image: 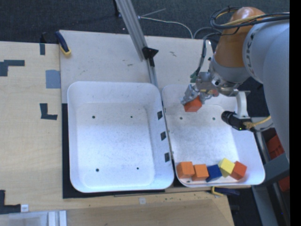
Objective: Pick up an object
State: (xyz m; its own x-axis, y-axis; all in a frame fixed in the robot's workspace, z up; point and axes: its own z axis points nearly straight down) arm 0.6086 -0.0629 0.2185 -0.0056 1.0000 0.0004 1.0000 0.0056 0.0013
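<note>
You can count the pick as apparently done: the tool (194, 99) is clamped on an orange-red block (193, 106) at its tips, raised over the right bin (249, 149), with 5 blocks (211, 170) lying well below it.

5 blocks (211, 170) crowd right bin's (244, 145) near edge (rest open); left bin (117, 135) open.

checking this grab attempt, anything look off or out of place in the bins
Nothing looks spilled or damaged. One red-orange block sits at the gripper over the far end of the right bin, apart from the five blocks lined along its near edge. Whether the block is truly gripped is unclear.
</note>
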